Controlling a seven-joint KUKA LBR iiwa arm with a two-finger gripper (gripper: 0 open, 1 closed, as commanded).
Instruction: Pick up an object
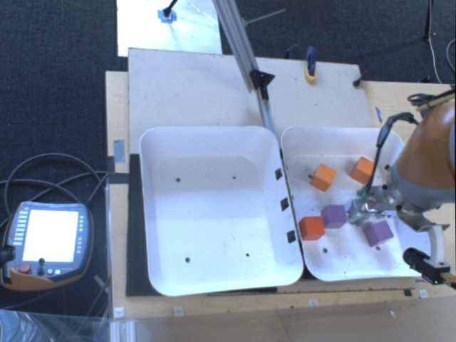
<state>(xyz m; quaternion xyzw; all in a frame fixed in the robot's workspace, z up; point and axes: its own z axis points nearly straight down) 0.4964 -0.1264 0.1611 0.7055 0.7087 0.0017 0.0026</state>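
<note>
Right white plastic bin [335,140]: three orange cubes [323,177] [362,169] [311,228], two matte purple cubes [333,216] [378,232]. Metallic two-finger gripper [361,210] sat low between the purple cubes, finger state indiscernible. Left white bin [153,212]: smooth and shallow.

Robotics lab — teach pendant [46,246] on floor, camera pole [239,38] clamped to bench [192,84].
</note>
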